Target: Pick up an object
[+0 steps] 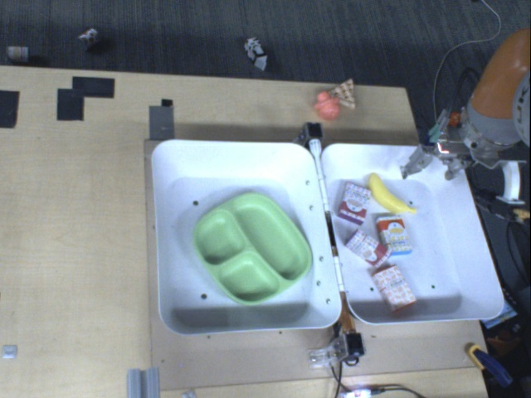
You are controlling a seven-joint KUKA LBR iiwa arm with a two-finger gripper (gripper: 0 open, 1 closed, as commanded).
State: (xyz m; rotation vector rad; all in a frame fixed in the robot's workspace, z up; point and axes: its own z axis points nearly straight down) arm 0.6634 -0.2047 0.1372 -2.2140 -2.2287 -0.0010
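While I watch from the overhead feed, I take the yellow plastic banana in the right-hand white bin as my landmark. Nearest the camera, below the banana, a red-and-white carton lies by itself; just above it sit a small carton with a blue base and a maroon-and-white packet, and another maroon carton lies just left of the banana. Left of all that, across the bin divider, a green three-compartment plastic tray fills the left white bin. Right of and slightly above the banana, the gripper hangs over the bin's far right corner, fingers spread apart with nothing between them that I can see. My worry is the clutter: the cartons crowd together, so a descent there could land a finger on top of one or nudge a neighbour instead of closing on one thing, and the curved banana could roll out of a pinch. Beyond the banana, the pale wooden bench carries a pink toy, then dark carpet strewn with small bits.
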